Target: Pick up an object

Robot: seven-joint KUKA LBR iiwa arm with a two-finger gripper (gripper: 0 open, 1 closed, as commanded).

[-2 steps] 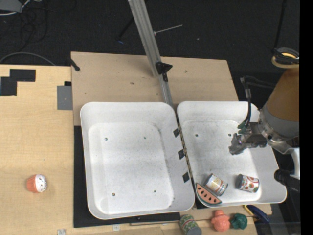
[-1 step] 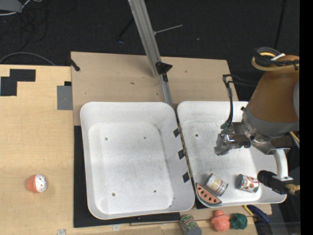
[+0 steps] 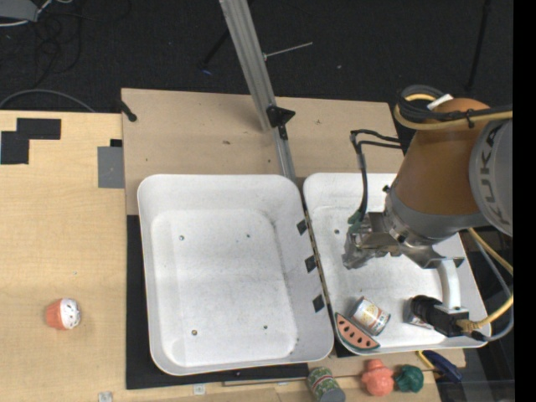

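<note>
Small silver tin can with a yellow label [image 3: 369,315] lies on its side near the front of the right shallow white bin [image 3: 331,198], and it looks the likeliest pick. The grey arm with its orange band [image 3: 440,174] reaches over that bin, and its gripper [image 3: 362,248] sits low over bare bin floor, behind the can and apart from it. Whether the gripper is spread or closed cannot be told, and nothing is seen in it. The step seems to be the approach. The next move calls for shifting forward over the can and coming down squarely on it.

The left shallow white bin [image 3: 218,275] adjoins. A red watermelon-slice toy [image 3: 355,332] lies just beside the can and could crowd a grasp. On the desk [image 3: 59,224], a small red and white ball [image 3: 63,314] sits well apart.
</note>
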